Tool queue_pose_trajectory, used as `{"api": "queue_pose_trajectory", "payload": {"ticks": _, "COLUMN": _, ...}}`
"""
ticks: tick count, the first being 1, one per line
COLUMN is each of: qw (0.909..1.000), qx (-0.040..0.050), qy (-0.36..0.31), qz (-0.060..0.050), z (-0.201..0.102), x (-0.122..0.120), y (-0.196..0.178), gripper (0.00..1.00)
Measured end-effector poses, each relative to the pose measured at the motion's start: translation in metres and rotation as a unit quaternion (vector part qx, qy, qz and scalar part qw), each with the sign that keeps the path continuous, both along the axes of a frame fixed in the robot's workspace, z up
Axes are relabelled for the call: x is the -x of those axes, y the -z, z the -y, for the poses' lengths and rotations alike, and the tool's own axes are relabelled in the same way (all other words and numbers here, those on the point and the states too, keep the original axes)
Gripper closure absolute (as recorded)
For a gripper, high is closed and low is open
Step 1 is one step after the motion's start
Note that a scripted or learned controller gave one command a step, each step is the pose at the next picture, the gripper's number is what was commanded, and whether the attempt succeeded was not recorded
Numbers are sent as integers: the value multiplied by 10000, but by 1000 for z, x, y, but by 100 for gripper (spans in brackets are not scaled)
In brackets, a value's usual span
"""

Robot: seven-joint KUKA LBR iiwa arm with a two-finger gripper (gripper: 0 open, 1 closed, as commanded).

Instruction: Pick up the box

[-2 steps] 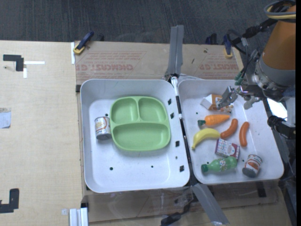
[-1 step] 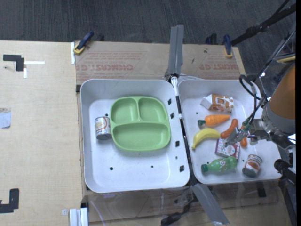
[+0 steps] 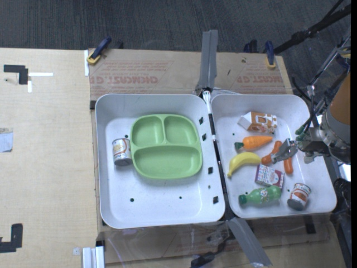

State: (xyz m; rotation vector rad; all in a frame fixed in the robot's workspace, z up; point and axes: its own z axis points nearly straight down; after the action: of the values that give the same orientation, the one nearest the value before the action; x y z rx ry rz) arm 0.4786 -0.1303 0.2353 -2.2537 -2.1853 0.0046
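My gripper [image 3: 288,148] hangs low in the right bin [image 3: 320,178], fingers apart, over small carrots [image 3: 282,156]. The box [image 3: 269,176] lies flat just below, between the banana [image 3: 244,162] and a can [image 3: 299,196].

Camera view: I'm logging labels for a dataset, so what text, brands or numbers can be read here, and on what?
"CHEMCSL GL": roughly, in red, printed upside down on the cardboard sheet behind the bins, and again on its right half; uncertain reading.
Orange-and-white box: print too small to read.
Pink box: blurred.
Can beside the green plate: label unreadable.
Can in the right bin: unreadable.
Green bottle: unreadable.
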Motion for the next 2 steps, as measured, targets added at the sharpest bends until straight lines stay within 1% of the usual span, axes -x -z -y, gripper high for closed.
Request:
{"api": "queue_pose_trajectory", "payload": {"ticks": 1, "qw": 9985, "qx": -5, "qy": 548, "qz": -23, "z": -31, "x": 3, "y": 117, "gripper": 0}}
{"api": "queue_pose_trajectory", "payload": {"ticks": 2, "qw": 9940, "qx": -3, "qy": 1093, "qz": 65, "z": -15, "x": -30, "y": 138, "gripper": 0}}
